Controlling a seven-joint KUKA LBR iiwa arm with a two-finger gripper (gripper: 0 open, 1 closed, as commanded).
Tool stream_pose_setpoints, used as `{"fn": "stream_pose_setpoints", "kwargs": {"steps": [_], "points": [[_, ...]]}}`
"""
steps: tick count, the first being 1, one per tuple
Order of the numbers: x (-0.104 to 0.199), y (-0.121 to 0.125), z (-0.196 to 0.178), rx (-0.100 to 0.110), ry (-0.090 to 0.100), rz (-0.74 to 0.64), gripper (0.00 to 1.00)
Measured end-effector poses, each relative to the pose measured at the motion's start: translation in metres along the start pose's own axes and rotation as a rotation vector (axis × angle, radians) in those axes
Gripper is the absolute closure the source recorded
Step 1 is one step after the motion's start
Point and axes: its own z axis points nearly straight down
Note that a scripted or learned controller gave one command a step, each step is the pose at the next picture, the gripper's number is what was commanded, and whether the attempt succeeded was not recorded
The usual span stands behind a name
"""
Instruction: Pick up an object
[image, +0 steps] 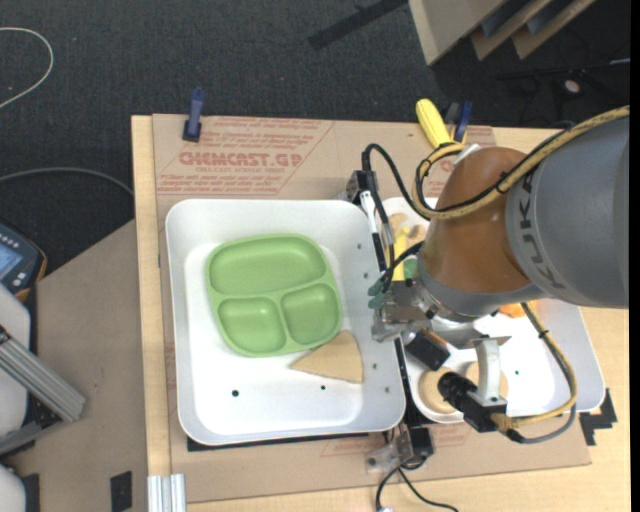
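Arm (520, 230) reaches in from right, bent down over right bin (560, 375), orange band above wrist. Gripper (440, 355) low in that bin; grip state cannot tell. Green divided plate (272, 293) and tan wedge (332, 360) lie touching in left bin (200, 400).

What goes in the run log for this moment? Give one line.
arm: over right bin | left bin: green tray, tan wedge | grasp: cannot tell | task: not done

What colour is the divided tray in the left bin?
Light green tray, clearest in the camera view.
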Motion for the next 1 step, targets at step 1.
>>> {"fn": "stream_pose_setpoints", "kwargs": {"steps": [1], "points": [[-0.001,0.0019,-0.1184,-0.017,0.0,0.003,1.0]]}}
